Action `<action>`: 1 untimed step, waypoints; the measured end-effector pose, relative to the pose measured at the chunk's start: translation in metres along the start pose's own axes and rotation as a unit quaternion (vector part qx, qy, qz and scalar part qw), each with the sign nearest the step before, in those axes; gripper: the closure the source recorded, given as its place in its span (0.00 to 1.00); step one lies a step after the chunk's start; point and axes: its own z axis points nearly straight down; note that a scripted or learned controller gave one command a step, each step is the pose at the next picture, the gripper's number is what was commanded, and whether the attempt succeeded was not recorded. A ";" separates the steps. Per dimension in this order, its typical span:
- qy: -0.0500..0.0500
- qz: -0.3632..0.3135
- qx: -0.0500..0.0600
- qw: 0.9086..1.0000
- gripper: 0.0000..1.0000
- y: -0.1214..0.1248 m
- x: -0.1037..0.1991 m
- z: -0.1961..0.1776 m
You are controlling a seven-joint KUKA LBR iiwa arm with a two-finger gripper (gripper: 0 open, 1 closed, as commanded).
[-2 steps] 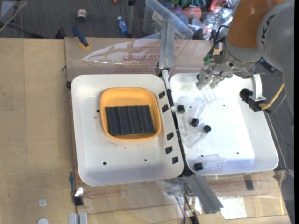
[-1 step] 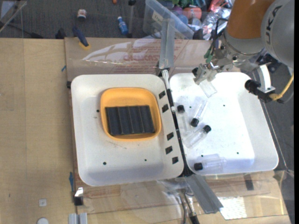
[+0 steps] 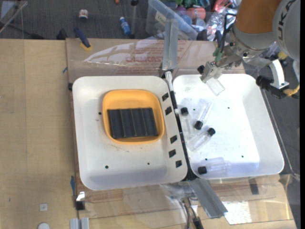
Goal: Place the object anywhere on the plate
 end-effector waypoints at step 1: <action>0.000 -0.014 0.000 1.000 1.00 -0.001 -0.003 -0.039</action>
